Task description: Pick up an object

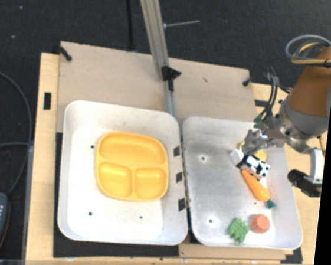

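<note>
Counting 4 toys [254, 188], 1 tray [132, 166]

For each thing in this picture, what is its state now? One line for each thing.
gripper: low over the right bin, beside the cow toy
yellow tray: flat in the left bin, right side up
cow toy: lying in the right bin
carrot: lying slantwise in the right bin
green toy: lying near the front rim
orange-red round toy: resting beside the green toy

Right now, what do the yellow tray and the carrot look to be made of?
Yellow tray: likely moulded plastic, smooth with a soft sheen, uniform colour and rounded compartments. Carrot: probably a plastic or rubber toy, matte even orange with a green tip; too small to settle.
</note>
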Controlling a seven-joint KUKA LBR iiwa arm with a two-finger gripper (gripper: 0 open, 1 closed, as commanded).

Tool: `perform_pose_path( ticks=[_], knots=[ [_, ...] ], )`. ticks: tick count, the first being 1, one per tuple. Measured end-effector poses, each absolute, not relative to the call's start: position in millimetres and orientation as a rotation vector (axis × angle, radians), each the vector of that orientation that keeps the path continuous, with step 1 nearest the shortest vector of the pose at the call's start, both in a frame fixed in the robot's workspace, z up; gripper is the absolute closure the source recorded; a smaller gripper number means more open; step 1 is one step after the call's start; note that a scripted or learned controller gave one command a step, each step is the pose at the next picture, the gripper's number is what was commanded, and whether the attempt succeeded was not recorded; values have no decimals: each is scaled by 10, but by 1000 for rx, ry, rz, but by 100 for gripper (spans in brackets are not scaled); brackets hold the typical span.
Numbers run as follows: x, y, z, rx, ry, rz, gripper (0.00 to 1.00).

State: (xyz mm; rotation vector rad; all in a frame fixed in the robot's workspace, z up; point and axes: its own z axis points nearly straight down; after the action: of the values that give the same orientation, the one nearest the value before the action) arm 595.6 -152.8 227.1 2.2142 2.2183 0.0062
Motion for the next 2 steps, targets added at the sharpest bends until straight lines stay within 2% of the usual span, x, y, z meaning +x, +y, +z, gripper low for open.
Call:
perform_pose_path(
  ticks=[1, 2],
  knots=[
    [5967, -1543, 2672, 2214, 2221, 5, 100],
    [6044, -966, 2552, 2213, 2229, 2, 100]
  ],
)
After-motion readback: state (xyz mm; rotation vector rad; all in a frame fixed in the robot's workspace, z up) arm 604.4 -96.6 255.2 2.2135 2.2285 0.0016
